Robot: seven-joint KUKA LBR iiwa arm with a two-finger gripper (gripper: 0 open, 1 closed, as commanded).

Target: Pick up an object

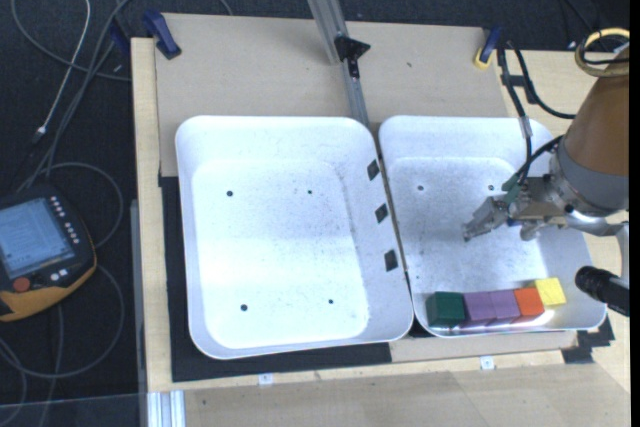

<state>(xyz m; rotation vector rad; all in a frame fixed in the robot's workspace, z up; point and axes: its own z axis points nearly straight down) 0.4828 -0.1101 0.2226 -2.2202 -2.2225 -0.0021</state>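
- Gripper (478, 225) hangs low over the right bin (440, 140), toward its middle; I cannot tell its state.
- Blocks lie in a touching row along that bin's near wall: green block (447, 307), purple block (488, 305), orange block (529, 301), yellow block (551, 292).
- Row sits near the gripper, apart from it.
- Left bin (200, 140) alongside.

A handheld pendant (40, 255) with cables (60, 35) lies left of the bench (250, 65).

A robotics lab: teach pendant (38, 253), loose cables (60, 5), clamped workbench (250, 65).
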